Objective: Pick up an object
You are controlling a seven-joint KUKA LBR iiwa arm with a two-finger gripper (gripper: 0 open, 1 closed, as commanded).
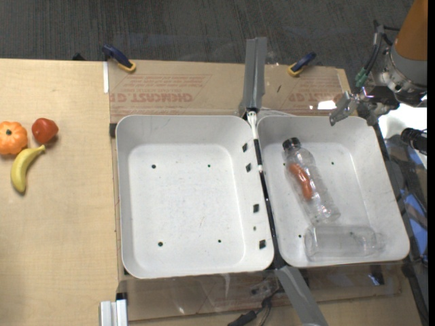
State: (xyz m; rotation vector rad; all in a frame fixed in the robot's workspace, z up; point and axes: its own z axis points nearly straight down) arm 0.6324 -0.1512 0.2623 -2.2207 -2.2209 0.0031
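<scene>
A clear plastic bottle (309, 180) with a black cap and an orange label lies slantwise in the right bin (360, 141). A clear cup or jar (341, 242) lies on its side near that bin's front edge. My gripper (353, 105) hangs over the right bin's back right corner, well apart from both objects, and nothing shows between its fingers.
The left bin (136, 202) stands beside the right one. An orange (11, 138), a red apple (45, 130) and a banana (24, 168) rest on the wooden table at far left. Clamps (119, 58) hold the cardboard behind the bins.
</scene>
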